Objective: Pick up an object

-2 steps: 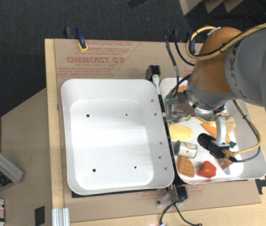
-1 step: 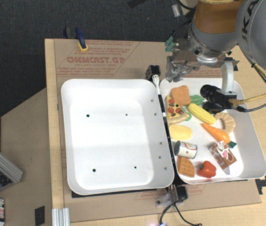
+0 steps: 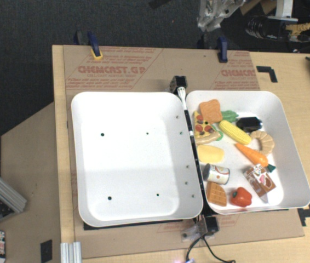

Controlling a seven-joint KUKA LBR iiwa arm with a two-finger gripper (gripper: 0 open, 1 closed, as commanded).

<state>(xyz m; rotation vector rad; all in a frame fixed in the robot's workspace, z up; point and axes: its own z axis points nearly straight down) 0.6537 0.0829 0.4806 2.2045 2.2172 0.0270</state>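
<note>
The right white bin (image 3: pixel 286 147) holds several toy foods. Among them are a brown toast (image 3: pixel 211 110), a pizza slice (image 3: pixel 203 128), a corn cob (image 3: pixel 235 131), a black piece (image 3: pixel 249 123), a carrot (image 3: pixel 251 154), a yellow block (image 3: pixel 210 154), a small can (image 3: pixel 218 174), a waffle (image 3: pixel 217 193), a red pepper (image 3: pixel 241 196) and a brown packet (image 3: pixel 260 181). My gripper (image 3: pixel 212 11) hangs high at the top of the view, beyond the bench's far edge and well away from both bins. Nothing shows in it.
The left white bin (image 3: pixel 133 158) lies beside the right one, and the two rims meet along a black divider (image 3: pixel 190 141). Blue clamps (image 3: pixel 95 45) (image 3: pixel 222 49) hold the brown board at its far edge. Dark equipment and cables sit at the top right.
</note>
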